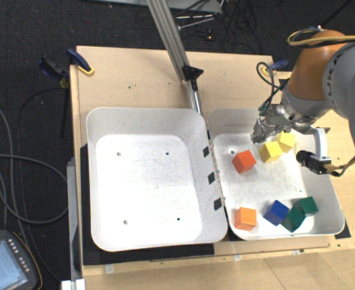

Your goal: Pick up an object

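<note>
The right bin (322, 222) holds several blocks. Two yellow blocks lie at its upper part, one (271, 151) close to the other (286, 141). An orange-red block (244, 161) sits left of them. Along the front lie an orange block (246, 218), a blue block (277, 212) and two green blocks (308, 206) (294, 219). My gripper (260, 135) hangs low over the bin's upper part, just left of and above the yellow blocks. I see nothing held between its fingers.
The left bin (99, 132) lies beside the right one, with a black divider strip between them. A metal pole (171, 35) slants in from the top. A blue and yellow clamp (78, 62) grips the bench's far left corner.
</note>
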`<control>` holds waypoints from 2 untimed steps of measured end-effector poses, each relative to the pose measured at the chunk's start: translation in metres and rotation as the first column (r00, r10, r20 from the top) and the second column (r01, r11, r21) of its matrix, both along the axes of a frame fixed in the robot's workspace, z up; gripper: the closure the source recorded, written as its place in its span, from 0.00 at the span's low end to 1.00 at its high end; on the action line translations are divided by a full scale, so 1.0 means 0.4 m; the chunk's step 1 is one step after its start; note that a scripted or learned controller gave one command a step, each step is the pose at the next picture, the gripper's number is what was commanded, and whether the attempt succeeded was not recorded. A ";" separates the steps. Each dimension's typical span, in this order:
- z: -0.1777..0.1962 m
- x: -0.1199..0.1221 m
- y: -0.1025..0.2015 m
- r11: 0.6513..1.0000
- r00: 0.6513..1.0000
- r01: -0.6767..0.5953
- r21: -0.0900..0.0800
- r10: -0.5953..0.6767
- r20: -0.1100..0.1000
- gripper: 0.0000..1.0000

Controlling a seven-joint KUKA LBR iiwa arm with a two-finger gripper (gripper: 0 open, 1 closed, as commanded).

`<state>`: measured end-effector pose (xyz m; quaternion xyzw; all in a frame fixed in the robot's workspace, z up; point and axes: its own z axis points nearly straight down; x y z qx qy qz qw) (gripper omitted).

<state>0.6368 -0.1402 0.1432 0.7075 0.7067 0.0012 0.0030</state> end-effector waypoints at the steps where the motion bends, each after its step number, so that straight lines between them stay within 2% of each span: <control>1: 0.159 0.013 -0.007 1.000 1.000 -0.003 0.000 0.003 0.002 1.00; 2: 0.301 -0.008 -0.005 1.000 1.000 -0.003 0.000 0.003 0.002 1.00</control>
